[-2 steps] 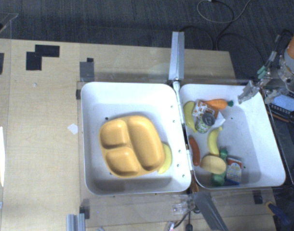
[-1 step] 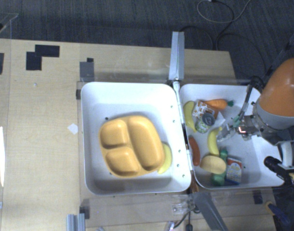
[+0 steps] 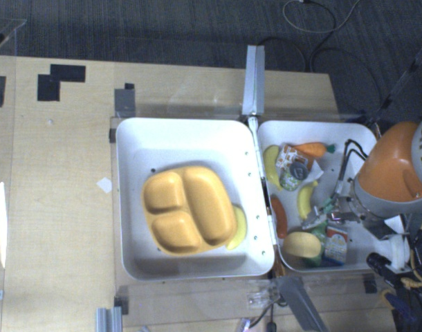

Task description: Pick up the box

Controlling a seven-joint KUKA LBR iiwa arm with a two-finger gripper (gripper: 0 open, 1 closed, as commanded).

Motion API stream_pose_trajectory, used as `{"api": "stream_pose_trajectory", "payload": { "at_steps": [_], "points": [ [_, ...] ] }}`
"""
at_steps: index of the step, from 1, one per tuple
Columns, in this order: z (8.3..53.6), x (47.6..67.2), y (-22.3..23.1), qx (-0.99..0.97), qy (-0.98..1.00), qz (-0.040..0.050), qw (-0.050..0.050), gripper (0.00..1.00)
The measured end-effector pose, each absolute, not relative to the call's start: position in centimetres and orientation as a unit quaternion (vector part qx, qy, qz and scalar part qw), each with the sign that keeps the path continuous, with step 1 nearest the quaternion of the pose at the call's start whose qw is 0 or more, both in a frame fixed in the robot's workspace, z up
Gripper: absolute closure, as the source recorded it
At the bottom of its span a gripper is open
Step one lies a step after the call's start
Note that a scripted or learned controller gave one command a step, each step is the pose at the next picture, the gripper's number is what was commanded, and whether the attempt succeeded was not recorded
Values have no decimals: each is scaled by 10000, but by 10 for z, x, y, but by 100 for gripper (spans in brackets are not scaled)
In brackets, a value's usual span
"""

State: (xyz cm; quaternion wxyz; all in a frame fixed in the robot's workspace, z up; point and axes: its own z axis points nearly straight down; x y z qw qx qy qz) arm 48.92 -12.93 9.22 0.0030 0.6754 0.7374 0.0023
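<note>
- Box [image 3: 335, 245]: a small carton with red, green and white print lies flat near the front wall of the right bin [image 3: 360, 131], toward its middle. Its left edge touches a round yellow fruit [image 3: 302, 244].
- Gripper [image 3: 326, 218]: sits just behind the box, above the bin floor, under the orange band [image 3: 391, 168] of the arm. The finger opening cannot be told from this view; nothing is seen held between them.
- Neighbours of the box: a red sausage-shaped item [image 3: 279, 218] lies left of the yellow fruit, along the bin's left wall. A small banana [image 3: 305, 200] lies behind the box, close to the gripper. Further behind are a crumpled printed packet [image 3: 293, 166], a carrot [image 3: 310, 149] and a second banana [image 3: 270, 164].
- Left bin [image 3: 190, 131]: holds a yellow three-compartment tray [image 3: 187, 208], well apart from the box.
- Step in hand, judged: approach, with the grasp not yet made.
- Next move, judged: shift toward the bin's front wall, centre over the box, descend and close across it. The touching fruit and nearby wall leave little clearance for the fingers.
</note>
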Motion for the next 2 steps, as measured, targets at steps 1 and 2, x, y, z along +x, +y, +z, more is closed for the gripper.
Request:
{"api": "stream_pose_trajectory", "payload": {
  "at_steps": [1,2],
  "points": [
    [103,492,-128,6745,7382,46,43,100],
    [89,555,-93,7680,6404,41,44,100]
  ]
}}
